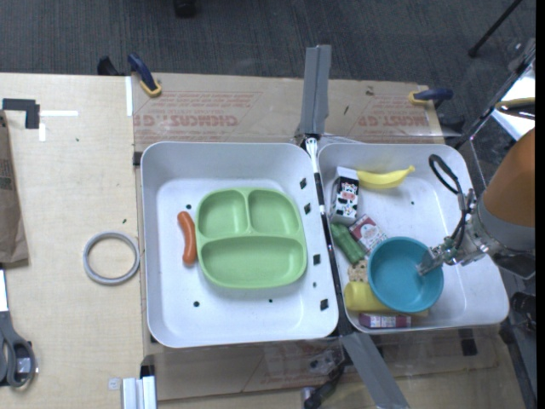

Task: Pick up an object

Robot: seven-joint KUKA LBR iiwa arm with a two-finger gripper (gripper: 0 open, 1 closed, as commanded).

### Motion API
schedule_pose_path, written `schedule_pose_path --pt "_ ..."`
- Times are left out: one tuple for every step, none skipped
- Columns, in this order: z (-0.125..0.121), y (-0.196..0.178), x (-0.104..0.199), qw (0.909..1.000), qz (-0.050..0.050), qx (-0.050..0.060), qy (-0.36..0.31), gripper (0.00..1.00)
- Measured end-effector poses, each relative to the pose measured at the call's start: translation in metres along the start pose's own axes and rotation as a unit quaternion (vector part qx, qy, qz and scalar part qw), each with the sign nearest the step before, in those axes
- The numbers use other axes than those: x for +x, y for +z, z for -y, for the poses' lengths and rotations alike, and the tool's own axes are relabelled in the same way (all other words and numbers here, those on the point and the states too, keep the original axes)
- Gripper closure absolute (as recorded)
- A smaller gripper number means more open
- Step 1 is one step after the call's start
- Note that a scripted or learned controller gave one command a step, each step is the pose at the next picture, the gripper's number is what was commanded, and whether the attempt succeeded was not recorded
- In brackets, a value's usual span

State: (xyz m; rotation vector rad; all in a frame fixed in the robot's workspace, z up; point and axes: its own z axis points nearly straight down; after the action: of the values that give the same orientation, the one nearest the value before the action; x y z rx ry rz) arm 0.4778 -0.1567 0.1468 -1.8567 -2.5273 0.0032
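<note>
My gripper (pixel 436 261) hangs low over the right side of the right bin (pixel 477 305), its tip at the right rim of a blue bowl (pixel 404 276). Nothing shows between its fingers. Around the bowl lie a yellow banana (pixel 385 177), a black-and-white carton (pixel 346 196), a red-and-white packet (pixel 368 233), a green stick (pixel 344 242), a yellow block (pixel 358 296) and a pink tube (pixel 384 320). In the left bin (pixel 162 305) rest a green divided plate (pixel 251 237) and an orange sausage (pixel 186 237).
A black cable loop (pixel 444 173) lies at the right bin's far corner. On the bench to the left are a grey tape ring (pixel 111 256), scissors (pixel 15 360) and a brown bag (pixel 8 194). Blue clamps (pixel 145 75) hold the cardboard behind the bins.
</note>
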Motion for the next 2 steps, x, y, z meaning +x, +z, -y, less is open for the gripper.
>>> schedule_pose_path --pt "-0.014 -0.086 0.041 0.9976 0.001 0.0 -0.07 1.0" --pt "-0.054 -0.051 0.079 0.9845 0.002 0.001 0.175 1.0"
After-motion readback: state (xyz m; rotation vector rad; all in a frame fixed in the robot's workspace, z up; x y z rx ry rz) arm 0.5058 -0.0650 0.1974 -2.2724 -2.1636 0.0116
